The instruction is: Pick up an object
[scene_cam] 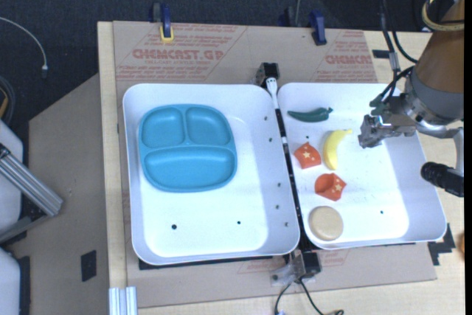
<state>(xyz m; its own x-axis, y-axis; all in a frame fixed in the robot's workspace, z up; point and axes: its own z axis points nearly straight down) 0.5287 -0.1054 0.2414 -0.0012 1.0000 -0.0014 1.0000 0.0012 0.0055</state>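
Camera view: your claw (369,136) hovers just right of the banana (334,147) in the right bin (413,188); can't tell its state. Nothing lifted, pick not yet done.

Single fixed overhead camera, slanted down on both bins (147,181)

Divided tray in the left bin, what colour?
Light blue, seen plainly in the camera view: the divided tray sits in the left bin.
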